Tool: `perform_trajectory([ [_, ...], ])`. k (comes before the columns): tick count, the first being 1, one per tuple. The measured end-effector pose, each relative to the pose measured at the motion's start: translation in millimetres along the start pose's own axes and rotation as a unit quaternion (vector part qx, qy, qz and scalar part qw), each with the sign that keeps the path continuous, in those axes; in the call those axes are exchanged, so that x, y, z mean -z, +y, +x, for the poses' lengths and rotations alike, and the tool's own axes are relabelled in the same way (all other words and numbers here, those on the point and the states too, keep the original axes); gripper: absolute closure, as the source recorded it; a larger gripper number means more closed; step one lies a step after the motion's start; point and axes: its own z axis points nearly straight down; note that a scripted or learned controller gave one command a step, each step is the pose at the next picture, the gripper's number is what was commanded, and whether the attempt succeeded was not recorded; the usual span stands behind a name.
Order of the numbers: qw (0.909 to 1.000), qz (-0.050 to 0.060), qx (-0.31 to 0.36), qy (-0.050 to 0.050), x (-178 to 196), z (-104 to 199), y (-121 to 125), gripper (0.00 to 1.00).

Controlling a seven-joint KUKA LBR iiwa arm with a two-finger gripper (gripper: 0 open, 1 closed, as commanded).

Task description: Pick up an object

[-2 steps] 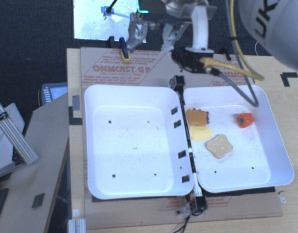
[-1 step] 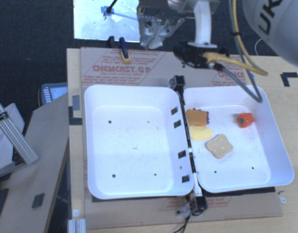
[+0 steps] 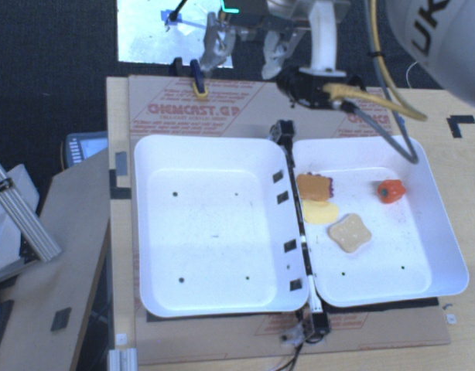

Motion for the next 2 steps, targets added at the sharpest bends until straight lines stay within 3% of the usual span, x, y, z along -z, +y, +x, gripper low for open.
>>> perform_trajectory([
  [1,1.0000,-0.001,0.001,0.001,11.5,0.4,0.2,1.00],
  [2,1.0000,-0.001,0.001,0.001,11.2,0.4,0.1,0.00],
])
